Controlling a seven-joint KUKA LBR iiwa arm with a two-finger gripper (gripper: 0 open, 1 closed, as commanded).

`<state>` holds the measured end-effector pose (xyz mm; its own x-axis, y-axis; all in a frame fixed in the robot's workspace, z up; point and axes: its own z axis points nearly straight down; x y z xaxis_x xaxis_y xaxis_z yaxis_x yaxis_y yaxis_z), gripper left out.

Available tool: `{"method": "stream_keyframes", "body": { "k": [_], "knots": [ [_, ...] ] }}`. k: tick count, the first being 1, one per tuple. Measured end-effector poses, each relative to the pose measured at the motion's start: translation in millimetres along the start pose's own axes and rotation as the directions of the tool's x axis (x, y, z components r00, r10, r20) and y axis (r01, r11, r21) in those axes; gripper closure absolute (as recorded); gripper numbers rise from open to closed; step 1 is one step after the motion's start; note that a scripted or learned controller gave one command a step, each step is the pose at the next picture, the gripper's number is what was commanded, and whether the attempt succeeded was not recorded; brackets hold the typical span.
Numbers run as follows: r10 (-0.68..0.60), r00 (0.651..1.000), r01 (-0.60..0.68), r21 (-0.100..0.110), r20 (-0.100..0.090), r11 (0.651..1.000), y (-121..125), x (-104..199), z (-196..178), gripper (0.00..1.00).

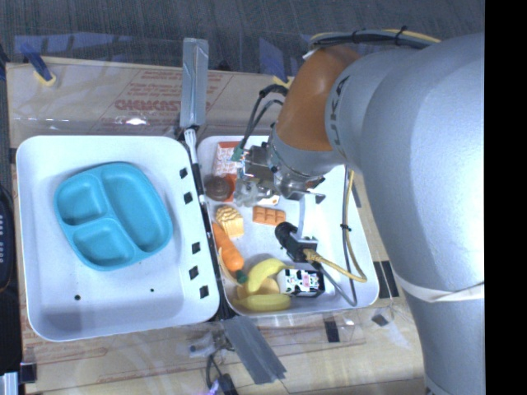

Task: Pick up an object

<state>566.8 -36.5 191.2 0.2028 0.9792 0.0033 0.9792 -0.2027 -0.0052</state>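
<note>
The claw (257,181) hangs low in the right bin (362,290); whether it is apart or together I cannot tell. Crowding risks a glancing miss: brown round piece (217,188), waffle (268,215), carrot (230,253) and bananas (265,274) lie close. A blue tray (111,214) sits in the left bin (49,319).

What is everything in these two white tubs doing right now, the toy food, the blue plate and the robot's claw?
Blue divided plate: flat in the left bin, nothing on it.
Bananas: lying at the right bin's near end.
Carrot: lying along the divider side.
Waffle piece: flat on the floor.
Brown round piece: resting beside the gripper.
Gripper: low over the right bin's far end, nothing seen in it.
</note>
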Motion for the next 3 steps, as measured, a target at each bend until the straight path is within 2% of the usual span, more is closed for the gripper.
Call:
{"method": "stream_keyframes", "body": {
  "k": [1, 2, 3],
  "knots": [
    [-0.102, 0.995, 0.102, -0.001, 0.005, 0.995, -39, -78, -12, 0.0],
    [-0.389, 0.921, 0.389, 0.004, 0.002, 0.921, -28, -117, 64, 0.0],
    [-0.287, 0.958, 0.287, -0.003, 0.005, 0.958, -27, -113, 40, 0.0]
  ]
}}
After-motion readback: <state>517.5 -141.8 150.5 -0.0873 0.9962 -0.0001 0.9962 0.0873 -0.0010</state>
